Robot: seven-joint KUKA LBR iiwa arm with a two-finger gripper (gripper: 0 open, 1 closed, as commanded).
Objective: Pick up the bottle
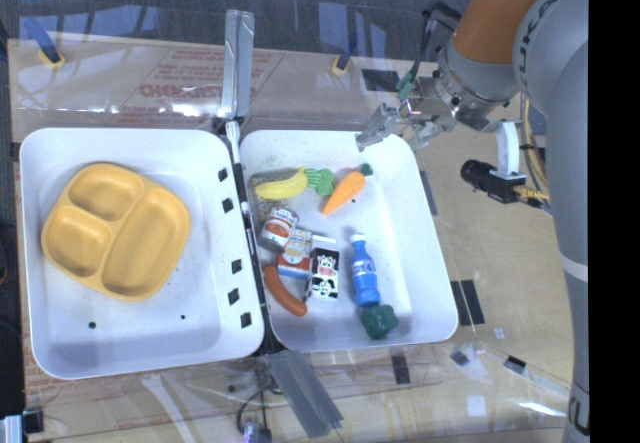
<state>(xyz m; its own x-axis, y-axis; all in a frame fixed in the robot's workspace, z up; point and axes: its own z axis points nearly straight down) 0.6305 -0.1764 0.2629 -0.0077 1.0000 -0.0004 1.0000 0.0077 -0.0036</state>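
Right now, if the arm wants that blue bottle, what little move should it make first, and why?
Probably swing toward the camera and a bit left, staying high. The gripper hangs over the right bin's far rim, while the blue bottle lies nearer, between the milk carton and a green toy. It isn't above the bottle yet.

Arm (530,21) reaching from right (wrist bent, gripper (395,126) low).
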